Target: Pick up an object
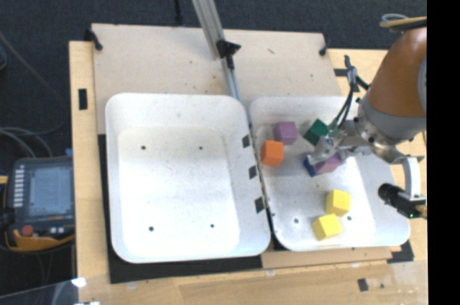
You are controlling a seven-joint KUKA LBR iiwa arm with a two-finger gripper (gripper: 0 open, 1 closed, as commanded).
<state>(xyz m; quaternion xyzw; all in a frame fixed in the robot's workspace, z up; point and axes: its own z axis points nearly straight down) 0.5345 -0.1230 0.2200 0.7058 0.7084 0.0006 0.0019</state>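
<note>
Jaws [329,151] down in right bin [287,228], over blue block [310,166] and pink block [330,165]; grip state unclear, cannot tell. Green block [315,130] at 11 o'clock of jaws, purple block [286,131] and orange block [272,152] toward 9, two yellow blocks [338,201] at 6.

— How many blocks do you count over there?

— Two yellow ones [338,201] [327,226], one orange [272,152], one green [315,131]. Two purple [286,131] [330,165], I think, the second half hidden. Something dark blue [310,166] too, just one.

— And bins?

— Two white bins [180,174] [374,224], side by side.
</note>
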